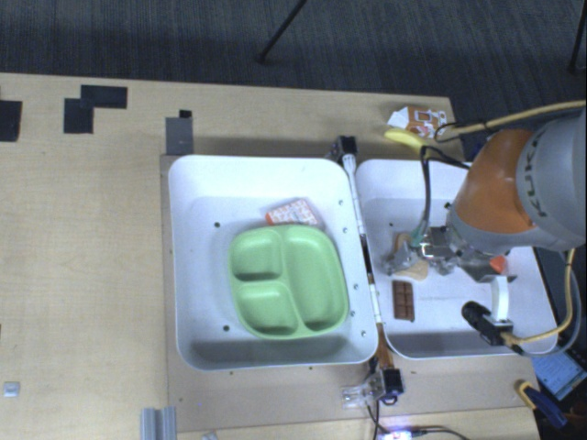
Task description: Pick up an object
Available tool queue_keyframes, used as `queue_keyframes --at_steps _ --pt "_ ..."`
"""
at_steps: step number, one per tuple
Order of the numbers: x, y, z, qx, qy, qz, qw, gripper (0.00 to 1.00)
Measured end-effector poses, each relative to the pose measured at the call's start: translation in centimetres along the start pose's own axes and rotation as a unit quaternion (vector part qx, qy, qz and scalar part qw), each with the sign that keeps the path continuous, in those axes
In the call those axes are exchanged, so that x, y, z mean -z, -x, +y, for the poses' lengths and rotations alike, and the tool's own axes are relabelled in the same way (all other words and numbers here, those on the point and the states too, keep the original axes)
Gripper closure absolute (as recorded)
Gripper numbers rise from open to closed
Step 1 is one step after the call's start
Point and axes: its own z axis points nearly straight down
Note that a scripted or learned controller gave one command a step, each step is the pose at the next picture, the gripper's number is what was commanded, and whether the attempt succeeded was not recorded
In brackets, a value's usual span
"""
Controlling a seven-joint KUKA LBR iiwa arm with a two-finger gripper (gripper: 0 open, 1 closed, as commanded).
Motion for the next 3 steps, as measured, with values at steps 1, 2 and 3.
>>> queue_keyframes --at_steps 1,2,3 --pt "1.1 0.0 0.2 0.001 0.003 0.000 1.0000 1.00" --pt "9.9 -5.3 6.6 0.002 0.001 0.000 1.0000 1.00" --pt "16.7 -10.5 -1.1 0.002 0.000 0.001 1.0000 1.00"
